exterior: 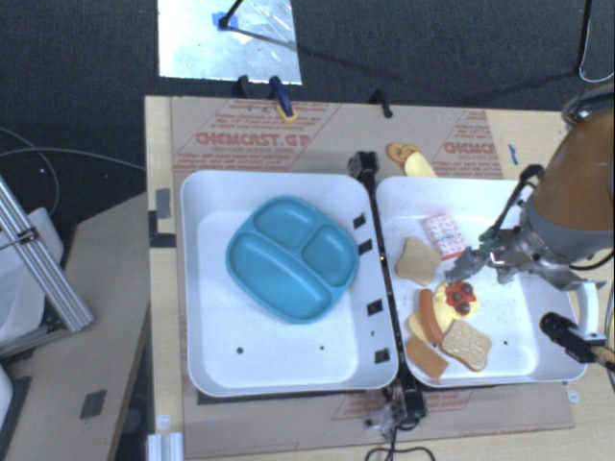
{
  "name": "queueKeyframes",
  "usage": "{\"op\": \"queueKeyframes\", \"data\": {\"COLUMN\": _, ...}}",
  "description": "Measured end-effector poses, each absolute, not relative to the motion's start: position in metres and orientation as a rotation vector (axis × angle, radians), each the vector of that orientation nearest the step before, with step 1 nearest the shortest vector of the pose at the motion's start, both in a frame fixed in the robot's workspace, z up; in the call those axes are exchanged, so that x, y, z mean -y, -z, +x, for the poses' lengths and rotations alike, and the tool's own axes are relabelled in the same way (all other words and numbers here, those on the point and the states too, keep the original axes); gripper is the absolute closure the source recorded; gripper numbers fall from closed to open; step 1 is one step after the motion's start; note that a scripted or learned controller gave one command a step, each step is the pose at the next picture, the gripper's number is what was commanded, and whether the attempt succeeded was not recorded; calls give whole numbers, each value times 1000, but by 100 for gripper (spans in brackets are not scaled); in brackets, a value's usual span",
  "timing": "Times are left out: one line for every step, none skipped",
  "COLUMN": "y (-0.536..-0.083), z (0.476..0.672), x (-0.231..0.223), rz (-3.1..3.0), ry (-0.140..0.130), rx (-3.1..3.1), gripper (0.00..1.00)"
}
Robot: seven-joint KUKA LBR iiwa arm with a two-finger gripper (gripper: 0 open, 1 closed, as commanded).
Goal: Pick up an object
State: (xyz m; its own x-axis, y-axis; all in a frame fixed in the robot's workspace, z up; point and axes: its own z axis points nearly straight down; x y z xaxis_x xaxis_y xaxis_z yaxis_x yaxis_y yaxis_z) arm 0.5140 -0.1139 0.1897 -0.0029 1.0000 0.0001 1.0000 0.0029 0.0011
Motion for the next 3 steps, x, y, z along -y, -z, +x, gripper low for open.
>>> {"op": "queueKeyframes", "data": {"y": -85, "z": 515, "x": 96, "rz": 2208, "ry": -7, "rx": -2207, "gripper": 0}}
{"op": "queueKeyframes", "data": {"y": -105, "z": 519, "x": 102, "rz": 2205, "ry": -16, "rx": -2191, "gripper": 100}}
{"op": "queueKeyframes", "data": {"y": -246, "z": 502, "x": 58, "rz": 2204, "ry": -16, "rx": -2226, "gripper": 100}}
